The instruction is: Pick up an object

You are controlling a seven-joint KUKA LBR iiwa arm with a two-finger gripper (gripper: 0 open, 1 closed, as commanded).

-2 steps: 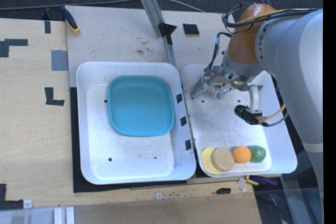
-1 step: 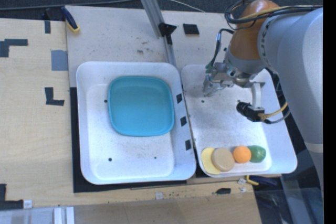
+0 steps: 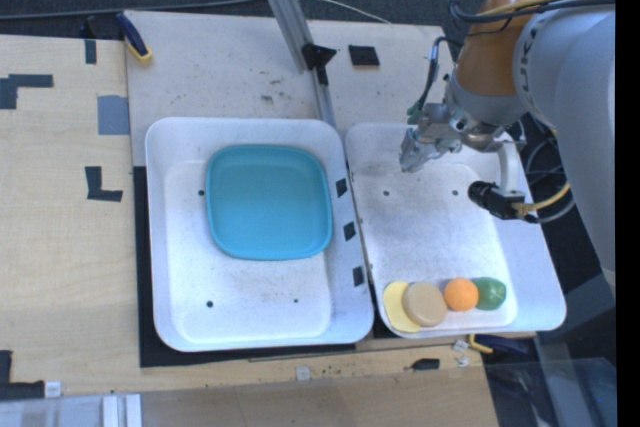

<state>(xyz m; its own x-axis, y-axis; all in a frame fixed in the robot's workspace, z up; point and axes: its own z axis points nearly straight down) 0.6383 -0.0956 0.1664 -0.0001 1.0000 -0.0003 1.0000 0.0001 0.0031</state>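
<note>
My gripper (image 3: 412, 158) hangs over the far end of the right bin (image 3: 440, 225), pointing down, with nothing visible between its fingers. Along the right bin's near edge lie a yellow flat piece (image 3: 395, 307), a tan round object (image 3: 425, 303), an orange ball (image 3: 461, 294) and a green object (image 3: 491, 292), all well in front of the gripper. A blue square plate (image 3: 268, 200) lies in the left bin (image 3: 180, 305).
A slanted metal rail (image 3: 290, 10) runs from the top down to the gap between the bins. Black cables (image 3: 530, 205) loop beside the arm at the right bin's right edge. A yellow-and-blue tool (image 3: 133, 37) lies on the bench at the far left.
</note>
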